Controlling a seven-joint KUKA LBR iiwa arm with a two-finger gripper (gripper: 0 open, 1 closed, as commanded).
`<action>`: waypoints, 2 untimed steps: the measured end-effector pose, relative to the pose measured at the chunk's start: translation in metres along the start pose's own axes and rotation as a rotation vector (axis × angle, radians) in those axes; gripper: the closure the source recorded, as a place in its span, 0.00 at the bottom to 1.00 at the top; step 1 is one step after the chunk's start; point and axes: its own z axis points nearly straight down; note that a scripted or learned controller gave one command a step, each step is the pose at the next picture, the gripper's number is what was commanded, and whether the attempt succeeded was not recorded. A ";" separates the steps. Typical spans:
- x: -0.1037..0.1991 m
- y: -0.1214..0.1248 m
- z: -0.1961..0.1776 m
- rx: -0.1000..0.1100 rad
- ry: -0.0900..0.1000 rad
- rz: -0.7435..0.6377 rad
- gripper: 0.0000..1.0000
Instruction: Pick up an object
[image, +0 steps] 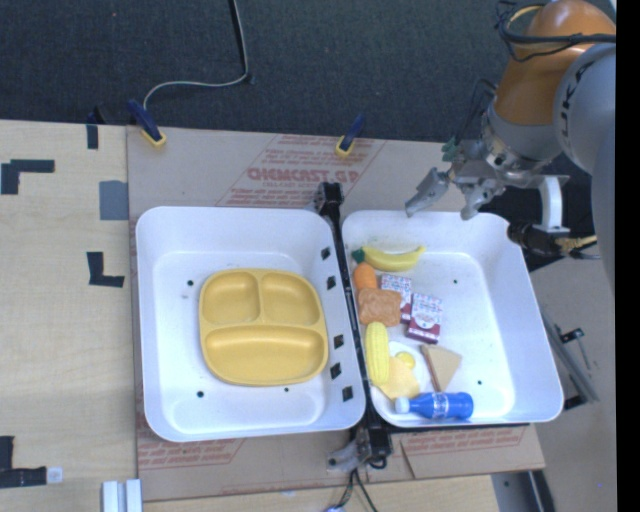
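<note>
Poised above the far rim of the right bin (520, 260), the gripper (447, 203) hangs with its two fingers spread apart and nothing between them, well clear of every object below.

Nearest the camera in the right bin, a blue bottle (440, 405) lies on its side against the front wall. Just behind it sit a pale yellow piece (401, 372), an ear of corn (376, 350) running front to back along the left wall, and a tan wedge (441, 365). Farther in, a small red and white carton (424, 316) lies beside a brown, breaded-looking piece (378, 305); a white packet (396, 284) and an orange carrot (364, 277) come next. A banana (392, 257) lies farthest back, closest to the gripper but still apart from it.

In the left bin (160, 300) sits one yellow divided plate (263, 325), roughly centred, with three compartments holding nothing.

Both bins rest on a cardboard sheet (240, 170), with two yellow clamps (148, 124) at its far edge.
</note>
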 end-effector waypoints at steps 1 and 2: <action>-0.016 -0.009 0.118 0.003 -0.001 0.002 0.00; 0.015 0.004 0.155 0.001 -0.004 0.001 0.00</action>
